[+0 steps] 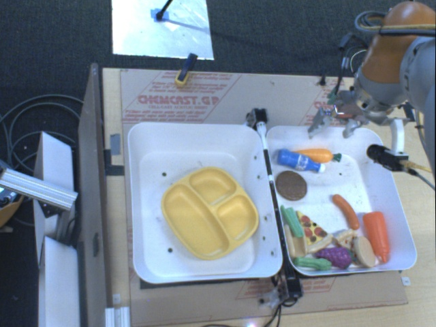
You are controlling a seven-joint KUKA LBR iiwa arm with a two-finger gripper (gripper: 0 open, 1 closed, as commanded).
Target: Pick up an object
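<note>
Your two-finger gripper (pixel 335 122) hangs with jaws spread and empty above the right bin's far rim; the blue plastic bottle (pixel 298 160) lies just below, apart.

Blue bottle (pixel 300 160) lies flat beside orange carrot (pixel 315 154) in right bin (pixel 402 231)

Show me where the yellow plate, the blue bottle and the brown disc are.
yellow plate (pixel 210 212): camera view, on its middle divider.
blue bottle (pixel 298 160): camera view, on its body.
brown disc (pixel 291 185): camera view, on its centre.

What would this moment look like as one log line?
end effector: open, above right bin's far edge | holding: nothing | nearest: blue bottle | left bin: yellow tray
</note>
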